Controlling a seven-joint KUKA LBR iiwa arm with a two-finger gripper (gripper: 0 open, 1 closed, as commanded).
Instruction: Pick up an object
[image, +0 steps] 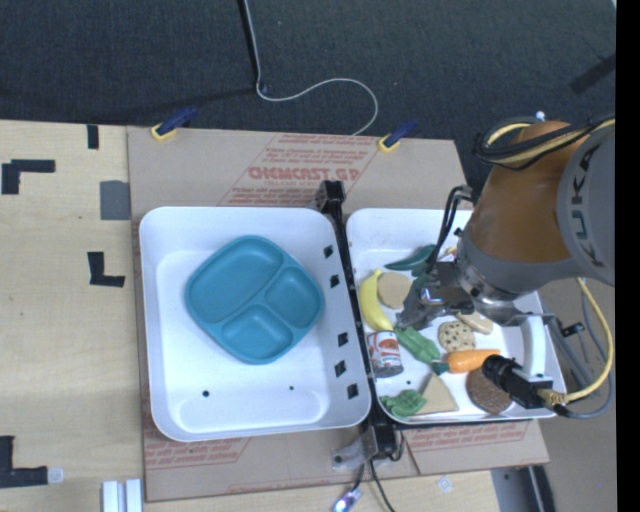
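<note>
Gripper (428, 300) metallic, low in right bin (520, 418), right of frame centre; jaw state cannot be told. Beneath and around it, crowding: curved yellow banana (372, 301), green leafy piece (420, 347), speckled round cookie (455, 333), smooth orange carrot (472, 361), small red-labelled can (386, 353). Left bin (170, 400) carries glossy blue compartment plate (255, 298).

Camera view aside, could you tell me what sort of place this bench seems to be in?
Probably a robotics lab: a grey arm reaches over two white bins, one holding a blue plate, the other toy food like a banana.
</note>
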